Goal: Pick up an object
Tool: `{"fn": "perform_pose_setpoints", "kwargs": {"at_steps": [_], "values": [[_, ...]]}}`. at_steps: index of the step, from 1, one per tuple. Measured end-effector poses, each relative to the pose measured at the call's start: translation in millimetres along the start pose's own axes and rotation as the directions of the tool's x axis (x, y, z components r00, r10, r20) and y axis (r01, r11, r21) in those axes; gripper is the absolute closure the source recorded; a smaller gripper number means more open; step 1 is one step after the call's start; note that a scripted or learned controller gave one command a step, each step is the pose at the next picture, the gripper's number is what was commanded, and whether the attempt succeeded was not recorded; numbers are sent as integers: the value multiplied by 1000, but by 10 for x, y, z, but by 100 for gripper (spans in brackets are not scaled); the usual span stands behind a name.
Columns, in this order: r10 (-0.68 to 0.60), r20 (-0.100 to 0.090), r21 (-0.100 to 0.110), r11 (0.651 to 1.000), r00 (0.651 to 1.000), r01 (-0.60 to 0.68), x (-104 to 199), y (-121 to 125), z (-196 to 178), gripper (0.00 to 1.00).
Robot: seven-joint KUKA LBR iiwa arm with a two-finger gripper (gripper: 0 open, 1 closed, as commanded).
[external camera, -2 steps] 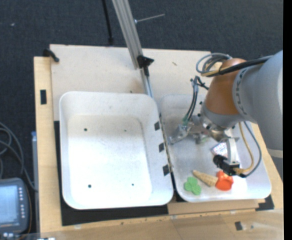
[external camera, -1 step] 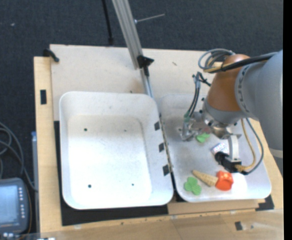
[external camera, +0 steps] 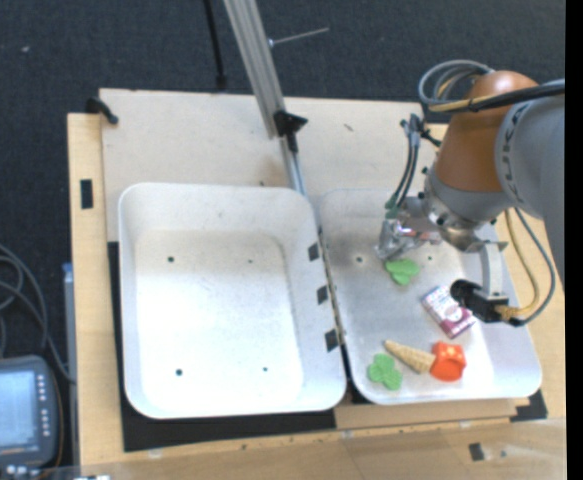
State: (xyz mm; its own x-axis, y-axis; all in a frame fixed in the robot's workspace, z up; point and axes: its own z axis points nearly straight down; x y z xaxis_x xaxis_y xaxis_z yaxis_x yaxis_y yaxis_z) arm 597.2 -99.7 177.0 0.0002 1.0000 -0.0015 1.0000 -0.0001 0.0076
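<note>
1. Where the tool point(external camera: 399, 240) hangs over the right bin point(external camera: 356, 218), it sits directly above a small green piece point(external camera: 403, 270), near that bin's middle; whether the tool is open or closed cannot be told from this slanted overhead view.
2. Green piece: flat, leaf-like and probably light plastic or foam, judged to be slightly yielding. Its low profile leaves little height to pinch, so a hold across its narrow width, pressed close to the bin floor, seems best.
3. Other candidates in the same bin: a pink-and-white packet point(external camera: 447, 309), a tan cone point(external camera: 407, 356), an orange-red piece point(external camera: 448, 362) touching the cone's wide end, and a green clover shape point(external camera: 384, 372) just beside the cone's tip.
4. Surface: smooth white plastic with shallow curved walls; a light object may slide rather than lift.
5. Room: the green piece lies apart from its neighbours. The left bin point(external camera: 141, 268) adjoins on the tabletop point(external camera: 171, 138), and a metal pole point(external camera: 256, 53) rises behind both.
</note>
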Motion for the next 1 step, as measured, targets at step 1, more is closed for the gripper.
{"fn": "perform_pose_setpoints", "kwargs": {"at_steps": [1], "values": [[-3,0,1,1000,1000,3,-1,57,-445,100]]}}
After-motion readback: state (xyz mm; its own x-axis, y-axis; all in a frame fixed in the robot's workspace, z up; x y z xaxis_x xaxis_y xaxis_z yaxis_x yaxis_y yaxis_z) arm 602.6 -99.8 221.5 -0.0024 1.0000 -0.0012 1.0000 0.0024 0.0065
